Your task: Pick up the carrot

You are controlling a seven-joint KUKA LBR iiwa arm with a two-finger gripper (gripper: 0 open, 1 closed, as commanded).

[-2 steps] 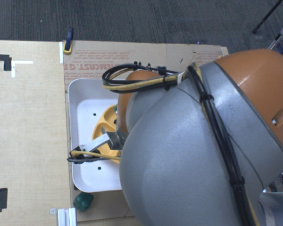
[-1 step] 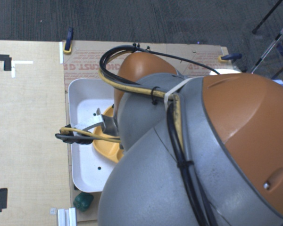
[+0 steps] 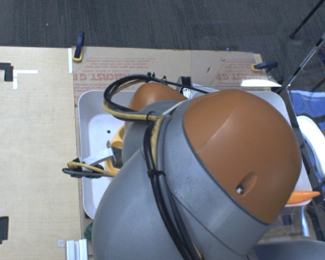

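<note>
My arm's big grey body and orange joint cap [image 3: 238,145] cover most of both bins. An orange tapered thing [image 3: 301,197], which looks like the carrot, pokes out from behind the arm at the right, over the right bin. The wrist with its orange band [image 3: 154,95] reaches down into the left bin [image 3: 92,112]. My gripper [image 3: 115,155] sits low there, mostly hidden under the arm. A yellow object [image 3: 118,140] lies right beside it.
A loop of black and yellow cable [image 3: 84,169] sticks out over the left bin's left rim. Brown cardboard [image 3: 151,64] lies behind the bins, held by clamps [image 3: 78,46]. Light wooden bench top [image 3: 30,145] stretches to the left.
</note>
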